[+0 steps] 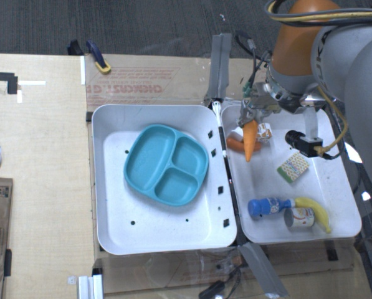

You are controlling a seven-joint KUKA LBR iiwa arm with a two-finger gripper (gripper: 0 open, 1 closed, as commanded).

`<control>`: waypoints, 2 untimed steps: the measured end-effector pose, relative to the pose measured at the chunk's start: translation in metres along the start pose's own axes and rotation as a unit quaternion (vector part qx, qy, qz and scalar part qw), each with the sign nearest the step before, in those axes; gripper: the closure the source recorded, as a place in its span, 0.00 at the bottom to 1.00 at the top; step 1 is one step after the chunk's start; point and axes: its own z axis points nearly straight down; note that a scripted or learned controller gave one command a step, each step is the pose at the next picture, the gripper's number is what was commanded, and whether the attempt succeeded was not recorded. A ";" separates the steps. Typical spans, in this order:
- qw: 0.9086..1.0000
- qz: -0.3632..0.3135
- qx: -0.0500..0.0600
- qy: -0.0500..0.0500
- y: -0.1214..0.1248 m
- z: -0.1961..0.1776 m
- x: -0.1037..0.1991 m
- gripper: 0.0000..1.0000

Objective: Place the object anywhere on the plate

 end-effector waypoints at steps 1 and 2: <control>1.000 0.029 0.000 0.000 0.008 0.000 -0.041 1.00; 0.989 -0.148 -0.001 0.000 -0.020 -0.013 0.029 1.00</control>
